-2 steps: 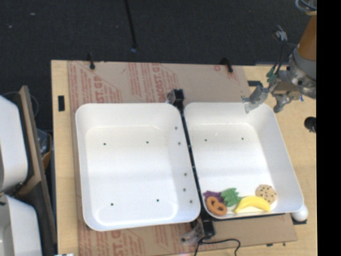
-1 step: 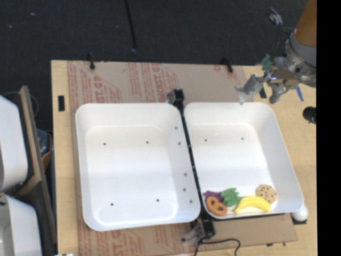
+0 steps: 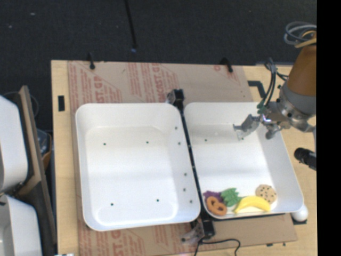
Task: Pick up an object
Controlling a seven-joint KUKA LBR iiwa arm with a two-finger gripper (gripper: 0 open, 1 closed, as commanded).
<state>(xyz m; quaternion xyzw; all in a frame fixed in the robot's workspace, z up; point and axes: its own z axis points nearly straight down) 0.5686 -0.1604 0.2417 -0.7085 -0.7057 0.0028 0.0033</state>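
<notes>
Banana (image 3: 252,204): lay with cookie (image 3: 266,193) and pretzel (image 3: 216,206) along right bin's (image 3: 277,164) near wall. I saw gripper (image 3: 256,126) above bin's far end, spread, holding nothing.

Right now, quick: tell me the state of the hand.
Hand: open, holding nothing, up over the far part of the right bin, well away from the toy food along the near edge.

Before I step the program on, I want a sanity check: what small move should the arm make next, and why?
Probably bring the claw toward the near edge of the right bin. It hangs over that bin's far end with nothing between its fingers, while the banana, cookie and pretzel cluster along the near wall.
</notes>
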